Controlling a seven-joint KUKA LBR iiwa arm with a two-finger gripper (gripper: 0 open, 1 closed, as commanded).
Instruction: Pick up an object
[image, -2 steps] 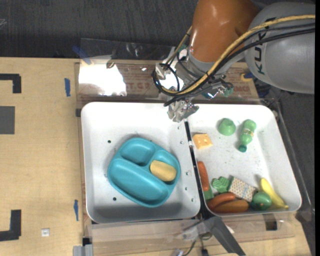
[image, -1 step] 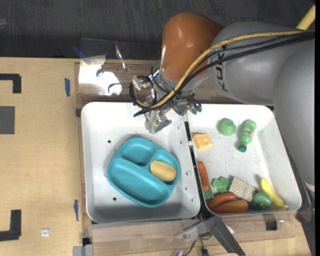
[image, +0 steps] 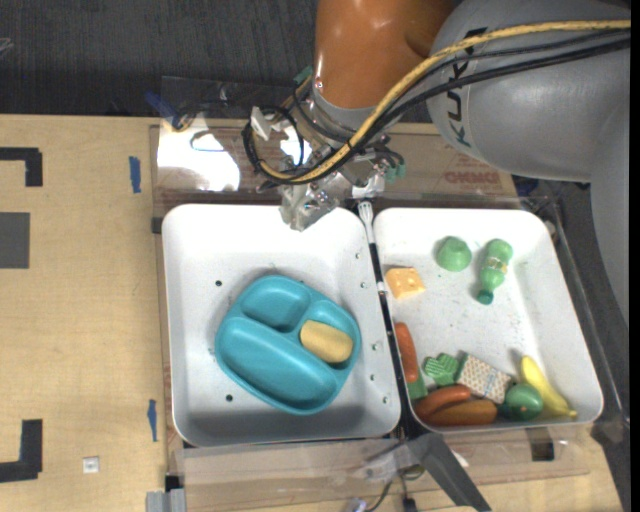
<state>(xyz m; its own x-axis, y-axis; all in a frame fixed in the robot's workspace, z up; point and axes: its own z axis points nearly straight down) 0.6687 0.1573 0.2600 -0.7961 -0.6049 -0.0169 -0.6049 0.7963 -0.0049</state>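
My gripper hangs over the back rim of the left bin, under the orange wrist band and a bundle of cables. Nothing shows held in it. In the left bin, forward of the gripper, lies a blue divided plate with a tan oval food piece in one section. The right bin holds an orange cheese wedge, a green ball, a green bottle, an orange-red sausage, a patterned cracker and a banana.
More toy food, red, orange and green, crowds the right bin's front edge. The rims of the two bins meet in a ridge. The grey arm covers the upper right. Wooden bench lies to the left.
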